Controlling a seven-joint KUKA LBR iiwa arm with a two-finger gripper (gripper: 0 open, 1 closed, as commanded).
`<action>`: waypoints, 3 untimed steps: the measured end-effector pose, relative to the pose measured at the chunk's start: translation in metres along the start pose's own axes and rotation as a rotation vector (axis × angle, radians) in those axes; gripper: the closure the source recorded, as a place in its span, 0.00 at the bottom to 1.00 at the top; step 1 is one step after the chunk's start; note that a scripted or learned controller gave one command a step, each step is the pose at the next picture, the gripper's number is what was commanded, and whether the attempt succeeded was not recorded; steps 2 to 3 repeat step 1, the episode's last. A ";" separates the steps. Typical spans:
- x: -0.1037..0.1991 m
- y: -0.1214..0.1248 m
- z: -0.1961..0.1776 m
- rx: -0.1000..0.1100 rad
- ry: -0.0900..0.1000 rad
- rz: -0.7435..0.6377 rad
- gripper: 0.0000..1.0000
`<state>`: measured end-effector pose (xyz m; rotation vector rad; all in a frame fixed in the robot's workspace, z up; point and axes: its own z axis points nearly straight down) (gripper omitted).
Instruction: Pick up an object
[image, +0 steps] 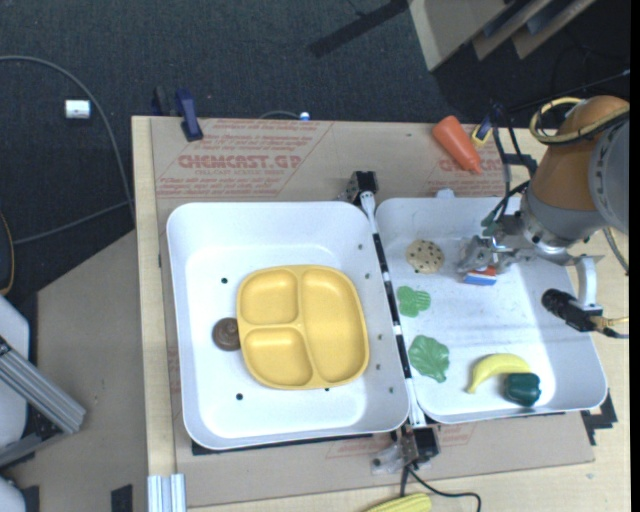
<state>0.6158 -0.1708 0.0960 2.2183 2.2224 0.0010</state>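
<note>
My gripper (480, 258) hangs low over the upper middle of the right bin (560, 385), its metal tip just above a small red, white and blue object (483, 278) on the bin floor. A speckled cookie (425, 255) lies just left of the gripper. Two green leafy pieces (412, 300) (430, 357) sit along the bin's left side. A yellow banana (494, 369) and a dark green pepper (522, 388) rest near the front edge. Whether anything is gripped cannot be seen.
The left bin (200, 240) holds a yellow divided plate (302, 327) with a small brown round piece (226, 334) at its left edge. An orange carrot (457, 145) lies on the bench behind the right bin. The arm comes in from the right.
</note>
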 end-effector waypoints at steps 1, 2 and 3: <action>0.119 -0.009 -0.089 -0.001 0.002 -0.001 1.00; 0.119 -0.009 -0.089 -0.001 0.002 -0.001 1.00; 0.119 -0.009 -0.089 -0.001 0.002 -0.001 1.00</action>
